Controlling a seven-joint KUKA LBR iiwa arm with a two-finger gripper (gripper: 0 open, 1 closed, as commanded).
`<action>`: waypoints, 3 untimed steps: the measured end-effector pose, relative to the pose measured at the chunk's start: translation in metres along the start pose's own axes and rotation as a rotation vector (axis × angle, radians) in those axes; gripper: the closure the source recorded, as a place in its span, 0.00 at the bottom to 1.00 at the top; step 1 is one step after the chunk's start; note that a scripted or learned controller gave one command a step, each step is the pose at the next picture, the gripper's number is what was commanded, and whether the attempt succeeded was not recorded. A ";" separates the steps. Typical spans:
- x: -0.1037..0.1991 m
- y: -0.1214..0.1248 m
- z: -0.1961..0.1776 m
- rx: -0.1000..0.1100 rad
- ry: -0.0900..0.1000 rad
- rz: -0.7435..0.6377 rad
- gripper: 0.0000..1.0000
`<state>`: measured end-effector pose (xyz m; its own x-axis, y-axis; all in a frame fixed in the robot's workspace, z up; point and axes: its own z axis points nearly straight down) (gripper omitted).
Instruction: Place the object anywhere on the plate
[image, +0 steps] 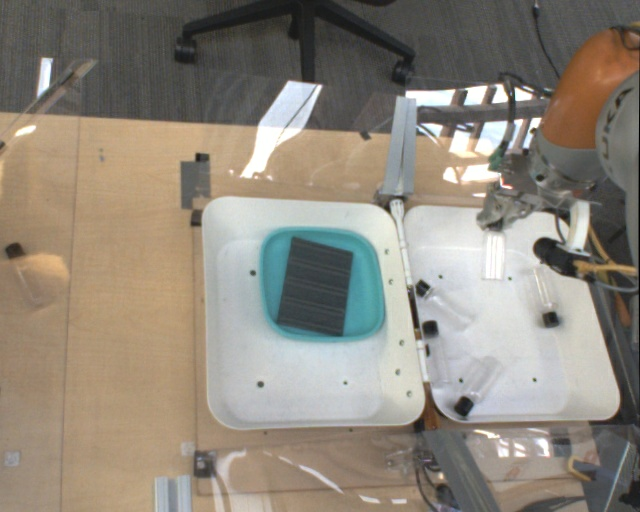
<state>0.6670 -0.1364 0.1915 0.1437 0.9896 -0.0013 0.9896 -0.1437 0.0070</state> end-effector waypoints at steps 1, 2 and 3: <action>0.056 -0.038 0.005 0.002 0.003 -0.254 1.00; 0.103 -0.075 0.005 0.003 0.003 -0.317 1.00; 0.186 -0.056 0.005 -0.001 0.004 -0.453 1.00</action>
<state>0.6379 0.0562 0.1859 -0.3039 0.9527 -0.0010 0.9527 0.3039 0.0074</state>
